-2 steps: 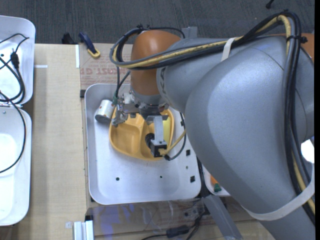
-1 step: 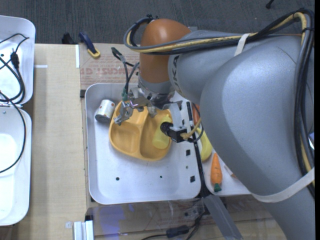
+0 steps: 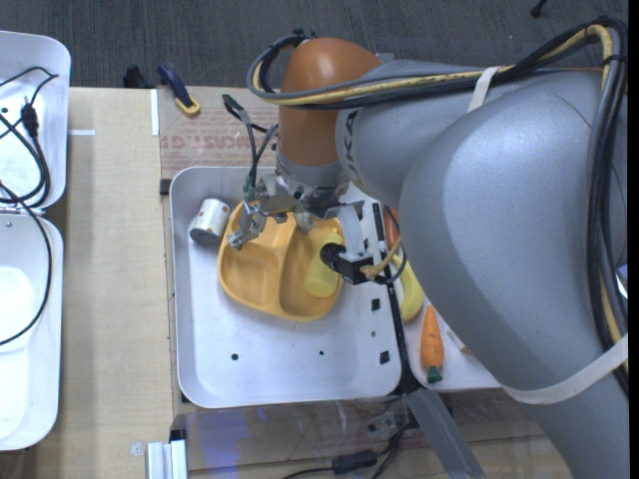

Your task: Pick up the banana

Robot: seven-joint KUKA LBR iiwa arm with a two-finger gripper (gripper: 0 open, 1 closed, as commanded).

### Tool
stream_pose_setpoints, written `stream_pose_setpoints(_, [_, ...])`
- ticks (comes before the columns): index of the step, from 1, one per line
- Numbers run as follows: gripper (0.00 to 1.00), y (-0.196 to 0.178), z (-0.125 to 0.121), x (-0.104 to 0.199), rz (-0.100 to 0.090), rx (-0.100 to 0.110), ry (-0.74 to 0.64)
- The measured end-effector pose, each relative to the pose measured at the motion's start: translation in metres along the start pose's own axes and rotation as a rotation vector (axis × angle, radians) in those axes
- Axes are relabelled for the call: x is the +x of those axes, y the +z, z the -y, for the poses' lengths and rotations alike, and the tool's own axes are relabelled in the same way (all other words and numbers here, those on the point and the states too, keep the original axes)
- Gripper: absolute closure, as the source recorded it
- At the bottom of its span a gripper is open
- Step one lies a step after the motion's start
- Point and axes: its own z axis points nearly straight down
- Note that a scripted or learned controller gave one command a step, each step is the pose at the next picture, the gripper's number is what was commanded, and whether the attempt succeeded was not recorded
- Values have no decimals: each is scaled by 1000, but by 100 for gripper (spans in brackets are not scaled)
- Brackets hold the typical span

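A yellow curved piece, seemingly the banana (image 3: 408, 287), lies at the left edge of the right bin (image 3: 469, 367), mostly hidden under the arm. My gripper (image 3: 274, 224) hangs below the orange band over the back of a yellow divided dish (image 3: 262, 279) in the middle bin (image 3: 290, 367). Its fingers (image 3: 246, 228) stand apart with nothing between them, the left one at the dish's rim. The banana is to the gripper's right, apart from it.
A silver can (image 3: 210, 220) lies beside the dish's left rim. A pale yellow-green fruit (image 3: 319, 275) rests in the dish. A carrot (image 3: 430, 341) lies in the right bin. Black cables (image 3: 25, 158) cross the white trays at far left.
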Motion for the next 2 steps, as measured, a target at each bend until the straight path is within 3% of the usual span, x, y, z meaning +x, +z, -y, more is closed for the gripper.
stream_pose_setpoints(1, [0,-24,-11,27,52,9,-363])
stream_pose_setpoints(2, [0,2,2,-28,15,-22,-507])
